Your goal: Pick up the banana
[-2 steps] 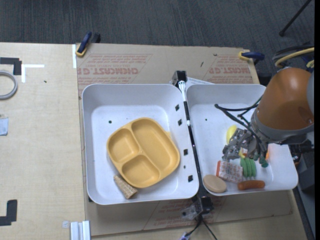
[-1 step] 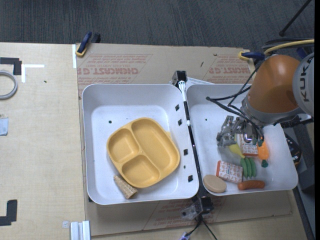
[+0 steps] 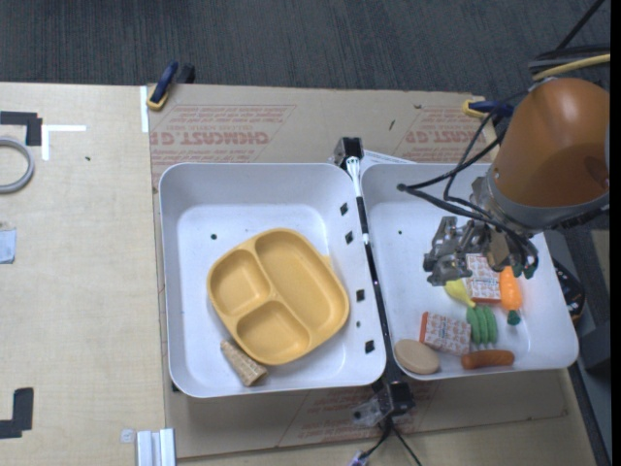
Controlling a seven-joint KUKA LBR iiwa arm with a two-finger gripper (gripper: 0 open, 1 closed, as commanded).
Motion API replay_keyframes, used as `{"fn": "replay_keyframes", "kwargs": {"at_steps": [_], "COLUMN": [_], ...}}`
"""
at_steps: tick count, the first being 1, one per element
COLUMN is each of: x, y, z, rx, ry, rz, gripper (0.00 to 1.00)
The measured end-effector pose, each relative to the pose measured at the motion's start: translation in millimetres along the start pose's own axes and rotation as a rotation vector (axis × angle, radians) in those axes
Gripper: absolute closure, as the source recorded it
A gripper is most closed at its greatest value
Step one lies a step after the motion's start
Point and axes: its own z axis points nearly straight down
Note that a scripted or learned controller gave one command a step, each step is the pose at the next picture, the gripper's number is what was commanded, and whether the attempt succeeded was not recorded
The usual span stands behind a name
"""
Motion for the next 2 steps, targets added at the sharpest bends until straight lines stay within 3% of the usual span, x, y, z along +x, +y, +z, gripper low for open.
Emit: {"fn": "replay_keyframes", "kwargs": {"at_steps": [1,2], "x": [0,-14], "y": [0,-18], "z": [0,98], "rx": [0.000,0.000], "ry": [0.000,-0.003], "rz": [0.000,-0.151], "gripper": [0.00,0.00]}}
